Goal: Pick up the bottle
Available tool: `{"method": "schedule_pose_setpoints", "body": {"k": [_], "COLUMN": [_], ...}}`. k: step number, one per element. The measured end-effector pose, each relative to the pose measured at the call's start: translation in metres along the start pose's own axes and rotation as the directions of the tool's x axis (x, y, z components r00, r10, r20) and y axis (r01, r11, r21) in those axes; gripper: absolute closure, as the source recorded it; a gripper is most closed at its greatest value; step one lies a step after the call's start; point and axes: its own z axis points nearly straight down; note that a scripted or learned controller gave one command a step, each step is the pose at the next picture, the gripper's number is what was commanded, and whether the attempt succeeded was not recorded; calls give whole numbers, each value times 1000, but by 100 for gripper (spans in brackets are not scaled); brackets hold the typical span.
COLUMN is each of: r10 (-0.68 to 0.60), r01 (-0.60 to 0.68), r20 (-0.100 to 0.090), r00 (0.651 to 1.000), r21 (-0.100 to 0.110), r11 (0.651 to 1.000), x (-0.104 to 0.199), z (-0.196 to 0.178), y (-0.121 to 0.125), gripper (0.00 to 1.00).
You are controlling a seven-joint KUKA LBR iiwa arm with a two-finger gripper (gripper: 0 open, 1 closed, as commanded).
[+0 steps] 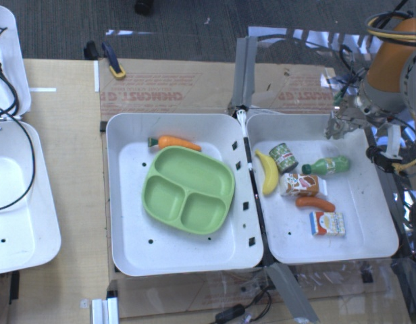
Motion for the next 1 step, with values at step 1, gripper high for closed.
{"method": "schedule_pose_setpoints", "body": {"k": [1], "r10": [-2], "r01": [2], "r20": [-4], "r00": [1000], "r21": [3], "r11": [1000], "x": [3], "z": [1], "y": [0], "gripper": [0]}}
